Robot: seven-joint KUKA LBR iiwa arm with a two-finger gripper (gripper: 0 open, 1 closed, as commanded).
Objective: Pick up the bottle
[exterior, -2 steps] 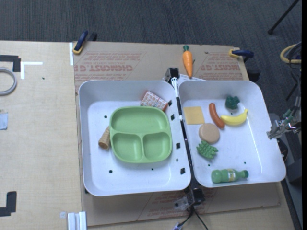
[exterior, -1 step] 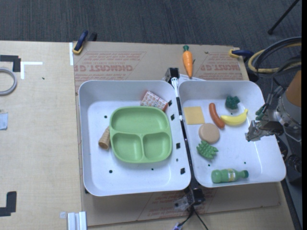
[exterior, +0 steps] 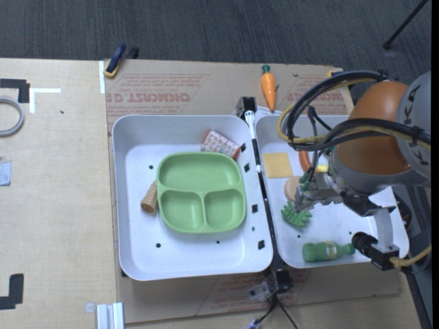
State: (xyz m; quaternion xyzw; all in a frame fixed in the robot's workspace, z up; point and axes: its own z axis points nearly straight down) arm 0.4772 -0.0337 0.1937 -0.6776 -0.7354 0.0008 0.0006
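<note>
Green bottle [exterior: 328, 251] lies in the right bin [exterior: 384, 256] (gripper [exterior: 302, 199] nearby, grip state unclear).

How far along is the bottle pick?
Done: the arm is over the right bin, with the gripper low above the green leafy toy. In hand: nothing visible between the fingers. Left: the whole pick. The green bottle lies on its side at the bin's near edge, apart from the gripper, so it needs repositioning, grasping and lifting.
</note>
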